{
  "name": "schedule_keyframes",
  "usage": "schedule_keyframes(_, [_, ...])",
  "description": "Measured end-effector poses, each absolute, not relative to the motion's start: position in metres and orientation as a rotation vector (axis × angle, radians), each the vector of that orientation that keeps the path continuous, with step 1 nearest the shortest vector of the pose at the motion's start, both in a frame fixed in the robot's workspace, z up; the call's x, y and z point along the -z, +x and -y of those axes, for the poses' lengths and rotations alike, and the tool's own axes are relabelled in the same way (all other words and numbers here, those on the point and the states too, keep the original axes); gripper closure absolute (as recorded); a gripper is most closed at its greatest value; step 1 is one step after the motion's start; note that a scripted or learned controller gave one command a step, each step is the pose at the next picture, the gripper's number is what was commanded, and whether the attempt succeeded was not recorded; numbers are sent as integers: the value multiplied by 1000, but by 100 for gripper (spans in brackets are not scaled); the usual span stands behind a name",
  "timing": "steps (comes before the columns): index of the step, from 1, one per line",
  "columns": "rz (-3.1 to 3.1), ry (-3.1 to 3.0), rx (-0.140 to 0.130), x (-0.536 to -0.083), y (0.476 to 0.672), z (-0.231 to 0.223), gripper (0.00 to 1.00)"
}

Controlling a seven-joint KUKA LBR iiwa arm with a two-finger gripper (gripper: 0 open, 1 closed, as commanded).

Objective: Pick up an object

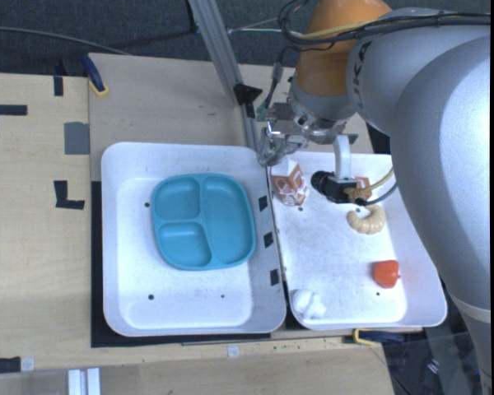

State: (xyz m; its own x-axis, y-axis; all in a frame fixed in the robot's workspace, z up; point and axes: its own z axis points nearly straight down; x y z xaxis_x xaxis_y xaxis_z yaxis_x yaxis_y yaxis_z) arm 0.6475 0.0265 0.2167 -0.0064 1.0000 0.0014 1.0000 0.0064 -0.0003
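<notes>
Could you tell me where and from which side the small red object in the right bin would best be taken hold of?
The red object sits low and compact on the floor of the right bin, apart from the white lump and the tan curved piece. I would probably bring the claw straight down from above and close across its narrower width, since its sides look free.

Single fixed camera above the bench [173, 97], looking down at a slant on both white bins [123, 303] — arm [428, 81] looming large from the right, nearest the lens.
</notes>
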Motion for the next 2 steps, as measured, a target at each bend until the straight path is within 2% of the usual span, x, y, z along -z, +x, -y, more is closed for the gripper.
schedule_keyframes(1, [2228,-2212,1,-214,656,-82,100])
schedule_keyframes(2, [2226,-2217,2,-235,667,-101,100])
